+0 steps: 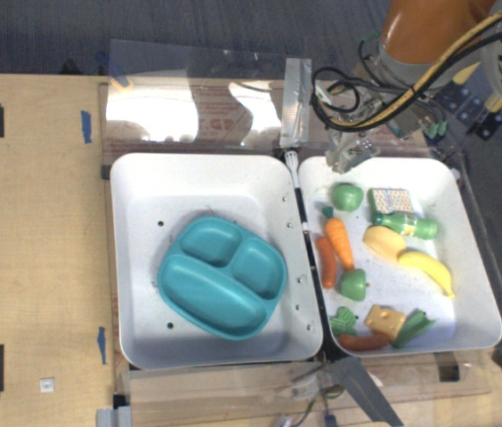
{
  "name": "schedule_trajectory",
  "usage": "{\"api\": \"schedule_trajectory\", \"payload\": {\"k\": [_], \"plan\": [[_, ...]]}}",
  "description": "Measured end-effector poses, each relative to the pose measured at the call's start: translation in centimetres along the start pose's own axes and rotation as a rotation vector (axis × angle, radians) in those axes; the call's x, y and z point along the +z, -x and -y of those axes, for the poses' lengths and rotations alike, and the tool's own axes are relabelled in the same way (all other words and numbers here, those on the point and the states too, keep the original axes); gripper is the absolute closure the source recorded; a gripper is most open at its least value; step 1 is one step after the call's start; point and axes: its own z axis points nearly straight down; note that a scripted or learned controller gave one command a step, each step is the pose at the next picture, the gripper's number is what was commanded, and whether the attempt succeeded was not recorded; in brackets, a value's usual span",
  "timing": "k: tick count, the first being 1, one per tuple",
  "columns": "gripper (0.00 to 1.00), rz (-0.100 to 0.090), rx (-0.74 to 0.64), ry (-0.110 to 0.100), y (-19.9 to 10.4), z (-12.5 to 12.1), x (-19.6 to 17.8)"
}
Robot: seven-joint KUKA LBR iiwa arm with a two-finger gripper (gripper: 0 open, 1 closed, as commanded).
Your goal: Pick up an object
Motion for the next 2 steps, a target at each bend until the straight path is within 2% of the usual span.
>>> {"api": "schedule_trajectory", "payload": {"k": [1,2], "plan": [[1.00,0.013,0.002,-0.004,0.2,0.1,-1.4],[1.00,0.005,-0.159,-0.007,-2.3,4.9,-10.9]]}}
